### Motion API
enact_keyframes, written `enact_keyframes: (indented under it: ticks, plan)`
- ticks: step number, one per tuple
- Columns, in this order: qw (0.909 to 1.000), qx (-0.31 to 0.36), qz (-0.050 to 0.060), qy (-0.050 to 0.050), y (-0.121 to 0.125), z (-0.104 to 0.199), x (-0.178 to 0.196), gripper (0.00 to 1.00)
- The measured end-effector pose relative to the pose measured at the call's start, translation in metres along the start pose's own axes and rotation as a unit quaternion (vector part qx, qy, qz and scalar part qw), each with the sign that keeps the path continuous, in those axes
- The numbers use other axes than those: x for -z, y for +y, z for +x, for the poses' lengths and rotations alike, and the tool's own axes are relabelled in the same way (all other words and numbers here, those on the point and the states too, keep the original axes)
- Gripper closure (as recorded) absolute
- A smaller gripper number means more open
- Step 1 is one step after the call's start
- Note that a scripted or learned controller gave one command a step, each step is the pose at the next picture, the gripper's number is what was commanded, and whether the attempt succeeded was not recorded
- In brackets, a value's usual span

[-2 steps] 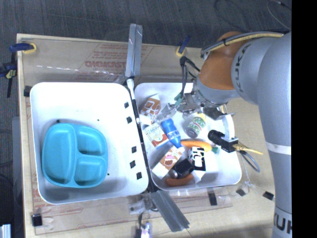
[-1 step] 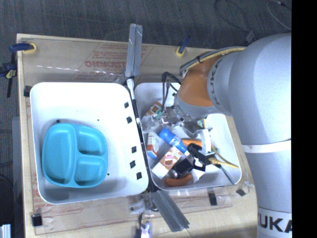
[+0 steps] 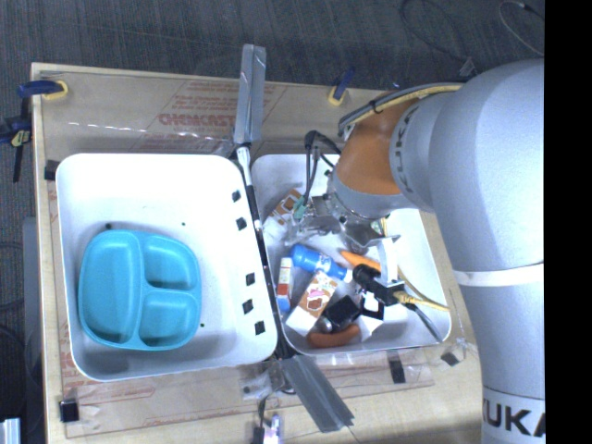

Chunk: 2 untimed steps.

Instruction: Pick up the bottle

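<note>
Two white bins on bench [image 3: 139,109]. Left bin [image 3: 139,178]: holds a blue divided tray [image 3: 139,288] toward its left wall, otherwise bare floor. Right bin [image 3: 427,266]: cluttered, much of it covered by the grey arm [image 3: 481,174] with orange band [image 3: 370,160] reaching in from the right. Gripper [image 3: 324,213] down near the bin's far-left corner, buried in wrist hardware and cables (fingers not resolvable, grasp state can't be told). Blue bottle [image 3: 316,261] with white cap end lying tilted on its side near the bin's centre, just in front of the gripper, contact unclear. Orange item [image 3: 361,259] just beside bottle, partly hidden. Black object [image 3: 340,313] and brown piece [image 3: 333,339] by the near wall. Printed packets [image 3: 314,296] underneath, labels unreadable. Bin's far-right corner hidden under arm.
</note>
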State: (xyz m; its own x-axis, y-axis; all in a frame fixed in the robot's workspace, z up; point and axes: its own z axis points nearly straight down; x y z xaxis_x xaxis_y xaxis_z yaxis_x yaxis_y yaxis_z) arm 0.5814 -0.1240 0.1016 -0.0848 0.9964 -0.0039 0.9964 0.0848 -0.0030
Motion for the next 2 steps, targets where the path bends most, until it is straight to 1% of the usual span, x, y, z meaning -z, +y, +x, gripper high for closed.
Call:
enact_keyframes:
  ticks: [1, 2]
  plan:
    - [0.9982, -0.061, 0.0, 0.002, -0.0101, 0.02, 0.0969, 1.0]
    - [0.9982, -0.061, 0.001, 0.002, -0.0103, 0.0201, 0.0965, 0.0]
